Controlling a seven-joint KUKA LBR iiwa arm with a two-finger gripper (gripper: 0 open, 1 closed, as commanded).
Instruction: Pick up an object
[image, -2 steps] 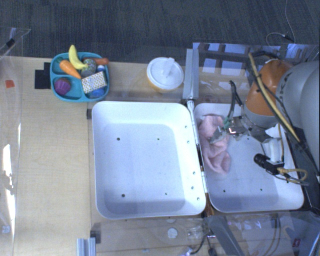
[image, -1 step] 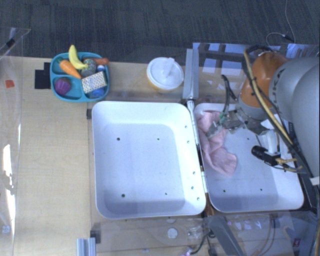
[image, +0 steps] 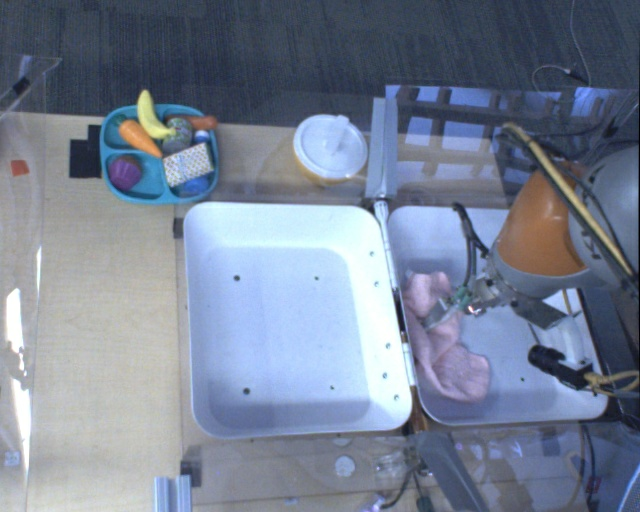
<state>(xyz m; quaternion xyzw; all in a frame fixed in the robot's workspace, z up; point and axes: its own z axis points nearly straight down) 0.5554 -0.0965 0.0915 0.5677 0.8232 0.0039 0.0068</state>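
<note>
So the fingers (image: 436, 318) are seen low in the right bin (image: 520, 395), set down right at the pink cloth (image: 445, 345). They look slightly spread, with the tips lying on or pushed into the upper middle of the fabric, but whether any fold is actually pinched between them can't be told at this size. No cloth is seen lifted off the floor of the bin, so nothing should be counted as held.

Going outward, the gripper (image: 445, 312) is carried on the grey wrist with the orange band (image: 538, 232), reached in from the right over the right bin. The cloth is crumpled along that bin's left wall, running from about mid-bin toward the near edge. The left bin (image: 290, 320) is just beside it.

Judged from this, the grasp step is in hand: descent looks done, closing and lifting not yet. For the next move, the fingers would need to be shut firmly on a bunched fold and then raised straight up, since soft fabric can easily be slipped out of.

Far left on the bench, a blue tray of toy food (image: 160, 152) and a white lidded container (image: 331, 148) are left well apart from all this.
</note>
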